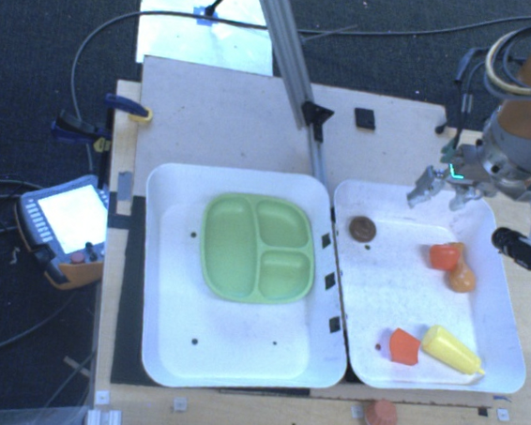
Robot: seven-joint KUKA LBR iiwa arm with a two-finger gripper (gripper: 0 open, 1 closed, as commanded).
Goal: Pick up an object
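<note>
The right bin point(363, 359) holds a brown round piece point(363, 229) near its back left corner, a red piece point(445, 256) touching an orange round one point(461, 278) at the right, and a red-orange block point(403, 347) beside a yellow cone-shaped piece point(452, 350) at the front. My gripper point(444, 194) hangs over the back rim of this bin, its fingers spread open with nothing between them. It is above and to the right of the brown piece.
The left bin point(167, 338) carries a green divided plate point(256, 248). A slanted metal pole point(292, 49) crosses the bench behind the bins. An orange disc point(381, 415) lies on the bench just outside the right bin's front rim. A handheld pendant point(64, 228) sits far left.
</note>
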